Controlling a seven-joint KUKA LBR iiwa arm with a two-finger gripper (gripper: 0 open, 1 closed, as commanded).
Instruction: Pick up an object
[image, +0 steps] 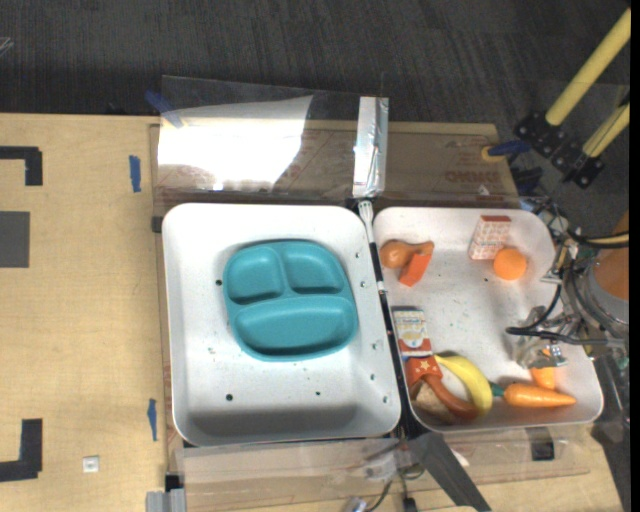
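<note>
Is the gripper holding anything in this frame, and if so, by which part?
Cannot be told. The gripper sits low at the right bin's right edge, just above the carrot.

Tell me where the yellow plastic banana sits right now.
The yellow plastic banana lies at the right white bin's near edge, beside the orange plastic carrot.

One fixed camera hangs above my surface (70, 300), looking down at a slant from the 6 o'clock side toward 12. It sits far enough back to take in both white bins whole: the left bin (190, 330) at centre, the right bin (585, 405) toward 3 o'clock, where my arm (610, 290) comes in.
</note>
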